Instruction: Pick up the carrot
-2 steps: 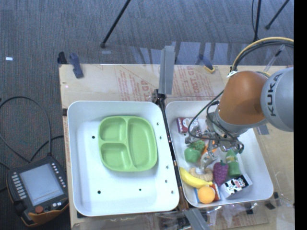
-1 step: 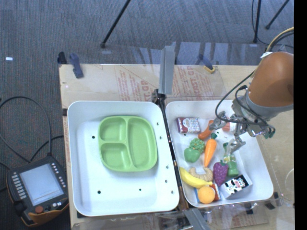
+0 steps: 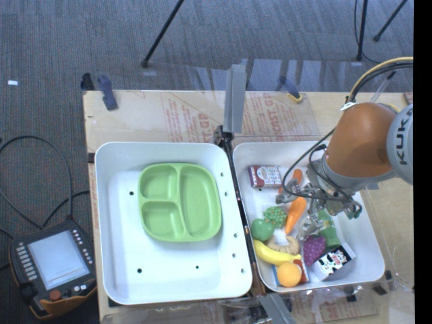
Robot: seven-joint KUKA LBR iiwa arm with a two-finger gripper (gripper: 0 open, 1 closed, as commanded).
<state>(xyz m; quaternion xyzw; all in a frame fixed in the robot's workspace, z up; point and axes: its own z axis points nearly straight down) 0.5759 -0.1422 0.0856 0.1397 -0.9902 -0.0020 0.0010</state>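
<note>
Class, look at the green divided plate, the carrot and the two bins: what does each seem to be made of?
Green divided plate: likely moulded plastic, matte, uniform colour with rounded compartments. Carrot: probably plastic toy food, smooth and evenly orange. Bins: seemingly thin formed white plastic, faintly glossy, with rounded corners and rims.

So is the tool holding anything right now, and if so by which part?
It cannot be told. The tool sits low in the right bin beside the carrot, but the wrist hides whether anything is gripped.
</note>
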